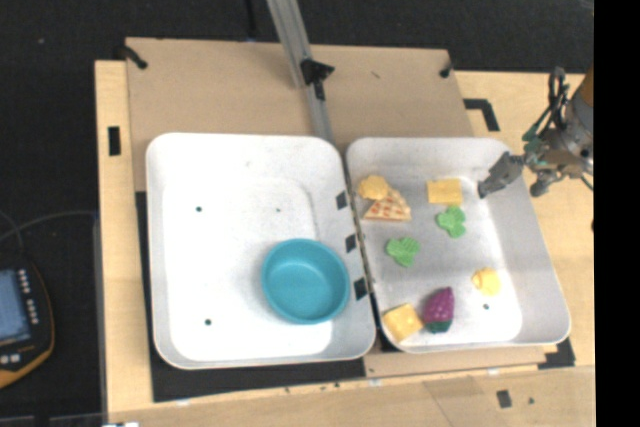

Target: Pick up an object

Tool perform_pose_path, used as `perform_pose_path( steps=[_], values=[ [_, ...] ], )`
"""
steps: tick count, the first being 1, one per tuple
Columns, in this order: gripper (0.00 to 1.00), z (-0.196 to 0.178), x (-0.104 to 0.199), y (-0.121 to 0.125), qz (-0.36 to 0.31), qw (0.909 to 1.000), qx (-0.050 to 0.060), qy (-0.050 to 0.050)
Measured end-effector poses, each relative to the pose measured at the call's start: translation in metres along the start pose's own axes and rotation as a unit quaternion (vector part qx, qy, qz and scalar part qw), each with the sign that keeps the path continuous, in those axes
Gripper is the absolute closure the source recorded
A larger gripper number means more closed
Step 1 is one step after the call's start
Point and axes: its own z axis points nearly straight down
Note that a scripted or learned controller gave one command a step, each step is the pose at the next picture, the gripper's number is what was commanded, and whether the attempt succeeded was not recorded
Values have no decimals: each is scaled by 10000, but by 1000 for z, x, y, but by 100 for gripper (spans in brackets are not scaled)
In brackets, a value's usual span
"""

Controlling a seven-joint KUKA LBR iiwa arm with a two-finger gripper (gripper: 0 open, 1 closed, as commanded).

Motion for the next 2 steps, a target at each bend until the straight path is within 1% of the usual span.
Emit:
perform_pose_path(
  steps=[1,2],
  values=[
    [0,0,0,0,-2,10000,1,-1],
    [0,42,-2,2,13,10000,21,1]
  ],
)
